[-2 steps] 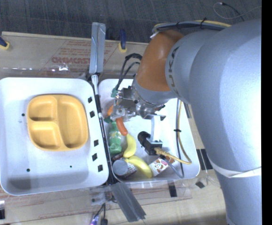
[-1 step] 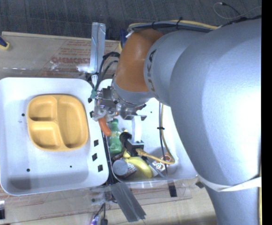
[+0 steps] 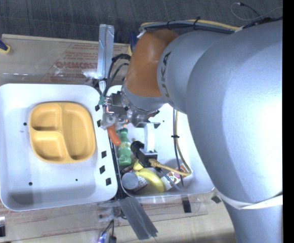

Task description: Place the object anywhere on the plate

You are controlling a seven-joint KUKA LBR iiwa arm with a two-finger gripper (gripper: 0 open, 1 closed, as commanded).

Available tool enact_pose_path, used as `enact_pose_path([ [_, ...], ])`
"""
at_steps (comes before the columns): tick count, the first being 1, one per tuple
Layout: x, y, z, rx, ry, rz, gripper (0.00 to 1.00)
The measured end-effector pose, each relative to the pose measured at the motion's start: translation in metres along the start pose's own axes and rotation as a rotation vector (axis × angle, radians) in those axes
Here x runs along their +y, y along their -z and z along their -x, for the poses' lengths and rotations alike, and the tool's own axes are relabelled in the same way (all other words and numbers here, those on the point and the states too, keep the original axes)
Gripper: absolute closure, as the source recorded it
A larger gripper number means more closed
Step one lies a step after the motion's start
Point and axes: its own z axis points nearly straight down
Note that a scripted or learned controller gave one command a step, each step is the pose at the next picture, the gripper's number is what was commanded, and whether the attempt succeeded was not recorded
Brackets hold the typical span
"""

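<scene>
Two shallow white bins lay side by side on the desk (image 3: 40,47), and we counted one plate and one arm. The left bin (image 3: 10,186) held a single yellow plate (image 3: 61,131) with three compartments, set toward the bin's upper middle; bare white floor ran around it on every side, widest along the near edge and at the lower left corner. The plate's two smaller compartments sat on its left and one long compartment on its right, with the long axis of that compartment running roughly from top to bottom of the view. The right bin (image 3: 200,184) was largely covered by the grey arm (image 3: 227,100), whose orange band (image 3: 147,65) stood above the wrist. The gripper (image 3: 112,121) hung over the inner rims where the two bins met, just right of the plate; we could not tell how it was set. Beside it, in the right bin's left part, we noted a cluster of small items: an orange piece (image 3: 113,134), a green piece (image 3: 124,153), a yellow banana-like object (image 3: 153,180) lying slantwise, and a grey round item (image 3: 130,181). Which of these was the task's object we could not determine; all lay in the right bin, apart from the plate.
</scene>
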Motion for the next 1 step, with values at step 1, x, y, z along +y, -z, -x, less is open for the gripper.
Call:
enact_pose_path([
  [1,-0.0156,-0.0557,-0.0820,-0.002,-0.155,0.000,1.00],
])
